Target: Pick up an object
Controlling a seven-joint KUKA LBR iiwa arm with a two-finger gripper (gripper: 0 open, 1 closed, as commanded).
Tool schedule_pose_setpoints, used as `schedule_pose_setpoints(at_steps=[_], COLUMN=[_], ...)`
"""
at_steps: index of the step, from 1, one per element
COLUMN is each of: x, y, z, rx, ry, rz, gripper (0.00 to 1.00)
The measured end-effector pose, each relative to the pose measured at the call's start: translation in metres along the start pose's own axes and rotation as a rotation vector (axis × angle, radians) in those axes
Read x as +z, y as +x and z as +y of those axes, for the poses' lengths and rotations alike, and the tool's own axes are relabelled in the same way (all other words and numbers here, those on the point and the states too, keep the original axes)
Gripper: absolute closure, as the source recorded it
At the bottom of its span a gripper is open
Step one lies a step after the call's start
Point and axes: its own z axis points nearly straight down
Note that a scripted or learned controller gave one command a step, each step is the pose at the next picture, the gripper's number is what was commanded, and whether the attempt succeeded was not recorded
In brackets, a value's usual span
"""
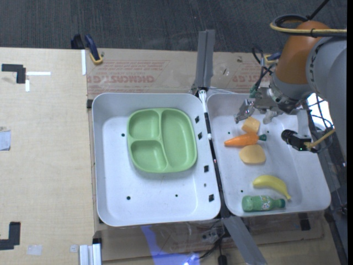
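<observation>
End effector (256,110): hovering w/ fingers apart, nothing btwn them, just above bread piece (251,126)
Carrot (241,141): lying beside bread, right bin (309,173)
Plate (162,141): sitting in left bin (110,170)

We see a pale wooden worktop (44,164) that carries two shallow white bins set side by side, their inner rims touching. The left bin (110,203) holds a green divided plate (162,140). The right bin (309,175) holds a carrot (242,141), two pale orange pieces near it, a banana (272,184) and a green bottle (263,203) lying on its side near the front wall. A brown cardboard sheet (143,73) lies on the worktop beyond the bins.
</observation>
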Motion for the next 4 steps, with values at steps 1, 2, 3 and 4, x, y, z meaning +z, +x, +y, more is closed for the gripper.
schedule_pose_setpoints(at_steps=[1, 2, 3, 4], x=[0.028, 0.018, -0.072, -0.072], y=[0.01, 0.008, 0.047, 0.047], z=[-0.032, -0.032, -0.063, -0.063], rx=[-0.005, 0.001, 0.183, 0.184], ry=[0.0, -0.001, 0.0, 0.0], rz=[0.0, 0.0, 0.0, 0.0], gripper=[0.0, 1.0, 1.0, 0.0])
